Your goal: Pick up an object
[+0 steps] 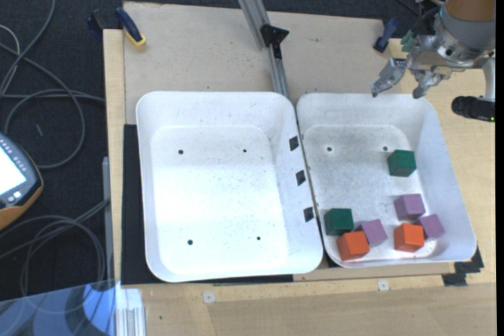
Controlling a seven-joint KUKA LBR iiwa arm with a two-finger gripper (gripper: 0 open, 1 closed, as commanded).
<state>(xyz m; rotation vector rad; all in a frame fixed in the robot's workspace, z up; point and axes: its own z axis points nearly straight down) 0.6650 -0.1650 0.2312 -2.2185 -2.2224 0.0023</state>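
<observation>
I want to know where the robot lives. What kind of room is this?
Probably a robot lab or workshop: a flat wooden bench bearing two shallow white plastic bins, small coloured cube blocks, and black cables across the dark floor.

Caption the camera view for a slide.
Open claw poised above the right bin's far rim; seven blocks inside, none held.

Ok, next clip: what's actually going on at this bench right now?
A KUKA arm reaches in from the right, its gripper open and holding nothing, poised at the far rim of the right bin. Seven cubes lie in that bin: one green cube alone near the middle, and along the near edge another green, two orange and three purple. No pick has happened yet.
</observation>
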